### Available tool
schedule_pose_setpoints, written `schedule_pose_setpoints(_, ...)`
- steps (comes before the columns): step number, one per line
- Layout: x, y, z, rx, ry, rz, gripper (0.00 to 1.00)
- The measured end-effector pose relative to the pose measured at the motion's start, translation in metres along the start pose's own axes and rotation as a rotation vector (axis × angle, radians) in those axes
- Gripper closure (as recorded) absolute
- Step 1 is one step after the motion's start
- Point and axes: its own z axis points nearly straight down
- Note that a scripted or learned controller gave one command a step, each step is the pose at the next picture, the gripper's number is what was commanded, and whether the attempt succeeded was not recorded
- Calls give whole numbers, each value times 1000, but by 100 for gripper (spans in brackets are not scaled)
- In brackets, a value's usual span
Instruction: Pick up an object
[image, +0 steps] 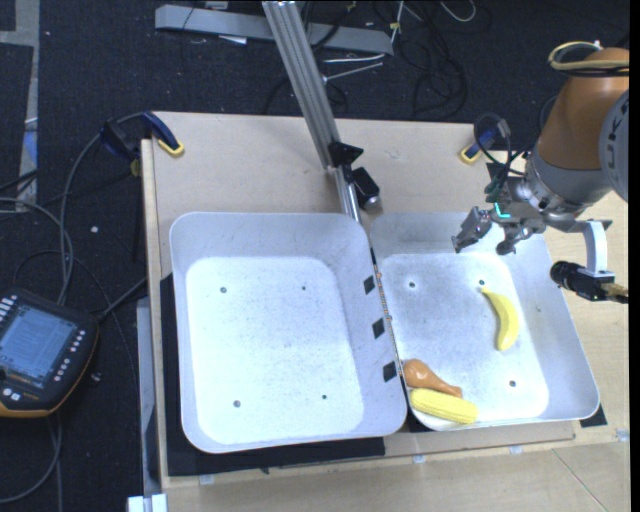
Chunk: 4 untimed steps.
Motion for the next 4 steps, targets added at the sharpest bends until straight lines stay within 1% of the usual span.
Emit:
schedule_pose_setpoints(1, 0, 0, 0, 0, 0, 0, 0)
schedule_pose_setpoints(2, -3, -3, 62, 5, 1, 1, 0)
schedule_pose_setpoints(3, -3, -4, 112, 4, 1, 0, 0)
schedule_pose_setpoints(4, -3, -3, 99, -1, -1, 0, 100)
